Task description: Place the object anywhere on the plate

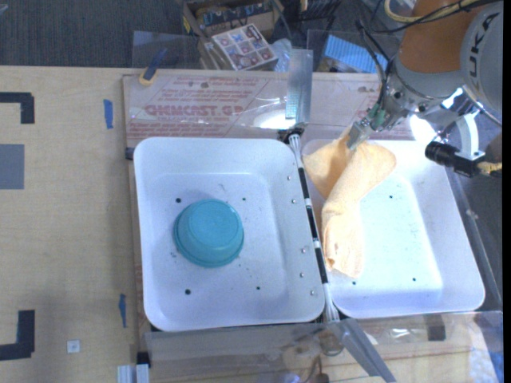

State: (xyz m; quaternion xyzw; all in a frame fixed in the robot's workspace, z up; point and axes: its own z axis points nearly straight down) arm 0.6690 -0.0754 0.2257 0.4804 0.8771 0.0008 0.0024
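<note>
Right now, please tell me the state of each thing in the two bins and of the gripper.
Yellow cloth: lifted at its top corner, hanging crumpled into the right bin.
Blue plate: upside down in the left bin, nothing on it.
Gripper: shut on the cloth's corner.

Soft, matt pale-yellow cloth (347,202), creased and folded, in the smooth, slightly glossy white plastic right bin (431,278). At 9 o'clock of it, a matt teal plastic round plate (209,231) in the speckled white plastic left bin (160,174). Both rest on a light, matt wooden bench top (64,214); glossy orange arm band (439,14) at 1 o'clock.
</note>
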